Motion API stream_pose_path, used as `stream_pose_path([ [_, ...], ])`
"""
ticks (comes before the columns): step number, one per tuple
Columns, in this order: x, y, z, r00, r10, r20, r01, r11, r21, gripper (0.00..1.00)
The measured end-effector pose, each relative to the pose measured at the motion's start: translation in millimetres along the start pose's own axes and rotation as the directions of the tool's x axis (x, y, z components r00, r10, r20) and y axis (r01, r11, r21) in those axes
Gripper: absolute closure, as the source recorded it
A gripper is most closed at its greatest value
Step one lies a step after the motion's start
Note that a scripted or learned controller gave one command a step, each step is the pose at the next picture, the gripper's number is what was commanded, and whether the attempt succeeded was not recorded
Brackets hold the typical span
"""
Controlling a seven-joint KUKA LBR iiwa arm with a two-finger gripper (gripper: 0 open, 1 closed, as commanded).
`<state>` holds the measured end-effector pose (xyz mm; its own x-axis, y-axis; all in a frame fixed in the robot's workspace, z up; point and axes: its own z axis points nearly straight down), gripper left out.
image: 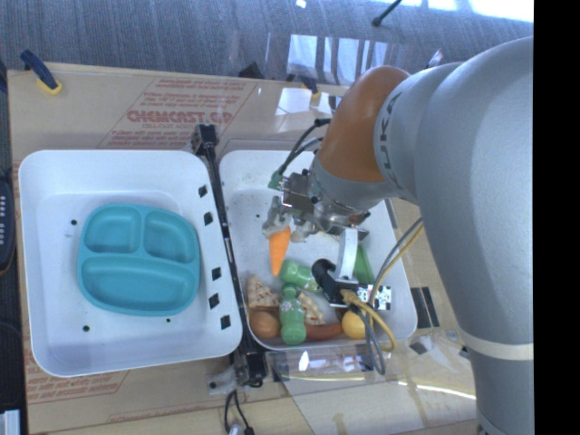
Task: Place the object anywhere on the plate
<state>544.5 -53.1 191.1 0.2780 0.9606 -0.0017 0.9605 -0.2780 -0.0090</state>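
A teal divided plate (140,259) lies in the left white bin (45,188) with nothing on it. My gripper (288,216) hangs low over the back of the right bin (243,175), under the grey wrist and its orange band. Just below the gripper's tip an orange toy carrot (279,250) points toward the front of the bin. I cannot tell whether the gripper touches or holds the carrot.
The front of the right bin holds a heap of toy food: a green piece (295,273), a green bottle shape (292,323), a bread slice (261,293), a brown egg shape (265,324), a sausage (323,332) and a yellow piece (355,325). The arm covers the bin's right side.
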Motion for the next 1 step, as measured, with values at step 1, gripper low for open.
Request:
stream_pose_path([
  [1,0.0,0.0,0.0,1.000,0.000,0.000,0.000,1.000,0.000,0.00],
])
